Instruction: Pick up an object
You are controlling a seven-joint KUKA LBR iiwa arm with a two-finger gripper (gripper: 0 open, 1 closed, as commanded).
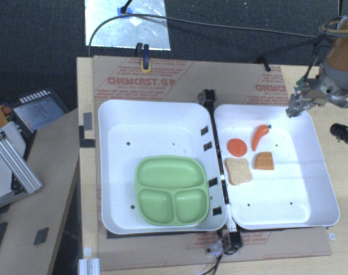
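Gripper [294, 109] seen at 2 o'clock, above right bin [317, 205] rim; finger state cannot be told. Orange pepper [260, 136] lies at bin's 11 o'clock, beside red disc [237, 147]. Judged light, stiff, slick; best grasped across mid-body.

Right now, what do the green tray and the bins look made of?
Green tray: likely molded plastic, matte; uniform pale green, rounded compartment walls, soft highlights. Left bin and right bin: probably thin formed plastic, semi-gloss white; rounded corners, smooth rims, faint sheen. Can't confirm from look alone.
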